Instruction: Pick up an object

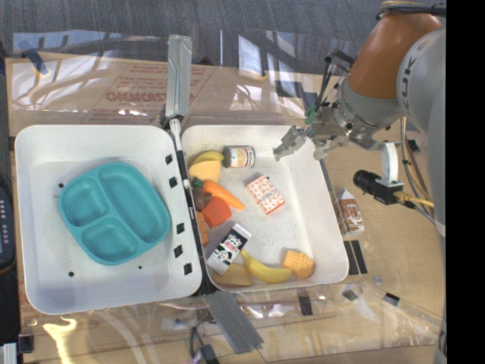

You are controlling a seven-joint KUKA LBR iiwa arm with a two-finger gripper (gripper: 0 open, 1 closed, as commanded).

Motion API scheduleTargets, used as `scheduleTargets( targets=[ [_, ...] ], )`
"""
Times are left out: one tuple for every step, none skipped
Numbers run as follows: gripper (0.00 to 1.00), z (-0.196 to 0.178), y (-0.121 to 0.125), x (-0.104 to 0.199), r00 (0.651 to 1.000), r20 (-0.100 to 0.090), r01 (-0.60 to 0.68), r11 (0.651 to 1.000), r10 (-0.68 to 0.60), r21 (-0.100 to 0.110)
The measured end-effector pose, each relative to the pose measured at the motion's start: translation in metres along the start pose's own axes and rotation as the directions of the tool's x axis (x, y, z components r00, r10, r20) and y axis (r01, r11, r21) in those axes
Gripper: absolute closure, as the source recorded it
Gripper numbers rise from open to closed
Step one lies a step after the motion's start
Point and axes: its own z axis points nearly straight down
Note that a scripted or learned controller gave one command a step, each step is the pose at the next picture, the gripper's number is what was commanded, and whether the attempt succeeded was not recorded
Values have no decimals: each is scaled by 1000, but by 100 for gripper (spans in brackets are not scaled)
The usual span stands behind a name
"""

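The right bin (327, 203) held a jumble of small toy foods: a yellow banana (267, 270) beside a waffle-textured orange piece (298, 263) at the near edge, a black-and-white milk carton (228, 248), an orange carrot (224, 193), a red block (217, 212), a red-and-white patterned box (264, 194), and a small jar (239, 157) lying on its side next to a yellow piece (206, 164). A brownish item under the carton was partly hidden and hard to name. The gripper (301, 144) hovered over the bin's far right corner, fingers apart and holding nothing. Bare white floor lay between the patterned box and the right wall. The left bin (30, 203) held a teal divided plate (114, 212).
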Motion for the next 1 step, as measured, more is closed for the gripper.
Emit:
scheduleTargets(
  targets=[
    [0,35,33,-28,997,0,-76,997,76,-1]
  ],
)
